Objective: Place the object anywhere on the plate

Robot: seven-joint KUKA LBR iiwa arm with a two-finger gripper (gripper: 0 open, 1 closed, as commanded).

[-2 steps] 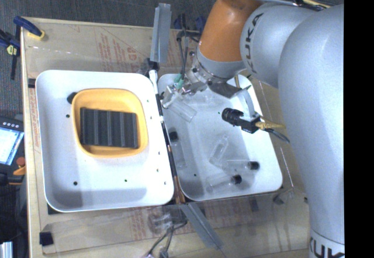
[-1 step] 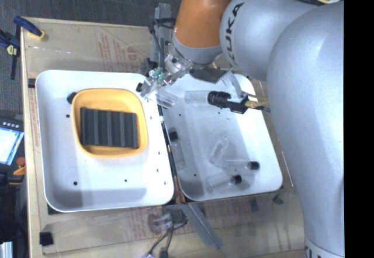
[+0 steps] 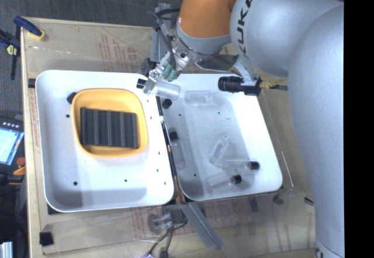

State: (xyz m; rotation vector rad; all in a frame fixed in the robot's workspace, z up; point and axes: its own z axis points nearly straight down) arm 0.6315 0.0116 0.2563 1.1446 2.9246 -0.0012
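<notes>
Fingers (image 3: 153,83) above bin divider; clear objects (image 3: 231,164) well apart.

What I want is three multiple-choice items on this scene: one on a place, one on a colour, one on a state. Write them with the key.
1. The plate lies in:
A. the left bin
B. the right bin
C. the bare bench

2. The band above the arm's wrist is:
A. blue
B. orange
C. green

3. The clear pieces in the right bin:
A. stand upright
B. hang in the air
C. lie flat

Key: 
1 A, the yellow plate sits inside the left bin.
2 B, the band is orange.
3 C, the clear pieces rest flat on the floor of the right bin.
</notes>
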